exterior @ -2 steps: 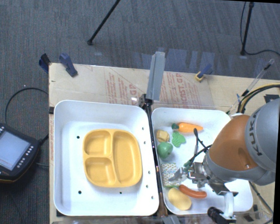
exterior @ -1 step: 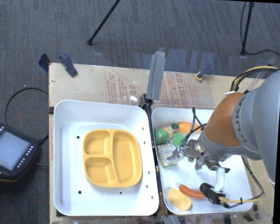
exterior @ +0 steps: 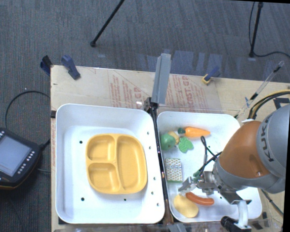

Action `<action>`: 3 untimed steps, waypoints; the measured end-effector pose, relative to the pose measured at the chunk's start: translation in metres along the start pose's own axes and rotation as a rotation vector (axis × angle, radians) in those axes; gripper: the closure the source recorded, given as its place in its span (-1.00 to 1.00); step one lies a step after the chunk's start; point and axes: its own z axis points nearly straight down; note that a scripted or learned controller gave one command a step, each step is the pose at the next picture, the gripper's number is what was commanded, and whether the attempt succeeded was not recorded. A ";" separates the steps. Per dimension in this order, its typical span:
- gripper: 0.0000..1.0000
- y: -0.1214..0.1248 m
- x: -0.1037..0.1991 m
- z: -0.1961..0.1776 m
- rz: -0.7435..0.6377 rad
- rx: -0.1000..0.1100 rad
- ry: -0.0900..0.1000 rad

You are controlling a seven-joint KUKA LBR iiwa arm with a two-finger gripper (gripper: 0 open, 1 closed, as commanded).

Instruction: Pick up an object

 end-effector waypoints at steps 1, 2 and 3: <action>1.00 -0.001 0.000 -0.009 0.004 0.004 0.003; 1.00 -0.002 0.001 -0.017 0.006 0.008 0.005; 1.00 0.058 0.053 -0.104 0.064 -0.012 0.001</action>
